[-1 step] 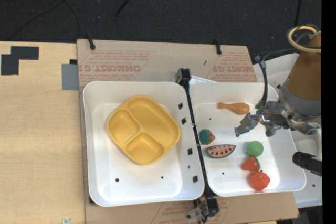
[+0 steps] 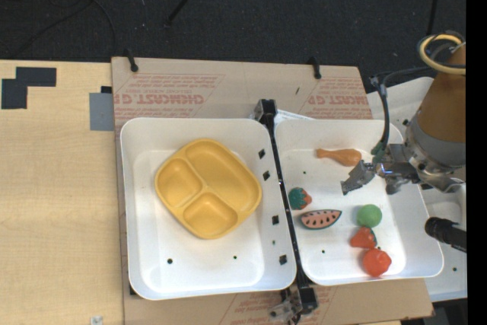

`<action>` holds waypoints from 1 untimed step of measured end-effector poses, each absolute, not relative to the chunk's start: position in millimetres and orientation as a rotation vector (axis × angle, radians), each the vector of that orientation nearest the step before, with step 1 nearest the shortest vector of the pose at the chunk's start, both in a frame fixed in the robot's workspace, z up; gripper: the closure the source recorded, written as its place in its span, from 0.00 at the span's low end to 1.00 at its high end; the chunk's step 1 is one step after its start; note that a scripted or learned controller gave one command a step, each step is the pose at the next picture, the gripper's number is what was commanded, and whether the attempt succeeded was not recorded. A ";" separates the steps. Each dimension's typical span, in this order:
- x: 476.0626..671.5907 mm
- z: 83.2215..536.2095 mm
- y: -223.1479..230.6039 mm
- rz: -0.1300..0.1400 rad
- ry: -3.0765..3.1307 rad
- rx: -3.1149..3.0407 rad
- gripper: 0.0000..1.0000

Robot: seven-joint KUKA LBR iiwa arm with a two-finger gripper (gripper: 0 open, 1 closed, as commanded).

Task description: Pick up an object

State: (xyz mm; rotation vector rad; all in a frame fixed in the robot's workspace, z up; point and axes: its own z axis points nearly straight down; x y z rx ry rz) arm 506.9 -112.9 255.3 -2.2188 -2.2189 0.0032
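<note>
The tool point(image 2: 358, 180) hangs over the upper part of the right bin point(image 2: 434, 259), reaching in from the arm's side, and its dark fingers seem to carry nothing between them; whether they stand apart or together I cannot tell, since they blur into one grey shape; closest to it, just beyond its tip toward the bin's far wall, lies the orange drumstick-shaped toy point(image 2: 340, 156), near enough that I judge it the likeliest target, lying flat with its narrow end pointing away from the tool, which would suit a pinch across the shaft; just below the tool on its near side sits the green ball point(image 2: 369, 215), round and apt to roll off a poor grip; a little further down rest the small red piece point(image 2: 363, 238) and the red tomato-like toy point(image 2: 376, 262), almost touching each other, so a grasp there risks nudging both; further from the tool, toward the divider between the bins, lie the watermelon slice point(image 2: 319, 219) and the strawberry point(image 2: 298, 198), well spaced; farthest off, past the divider, the yellow compartment plate point(image 2: 207, 187) lies flat in the left bin point(image 2: 144, 270), set aside on the counter from the toys, so no pick seems meant there
</note>
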 end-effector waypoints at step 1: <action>507.2 211.2 -108.8 0.007 -2.216 -2.217 0.00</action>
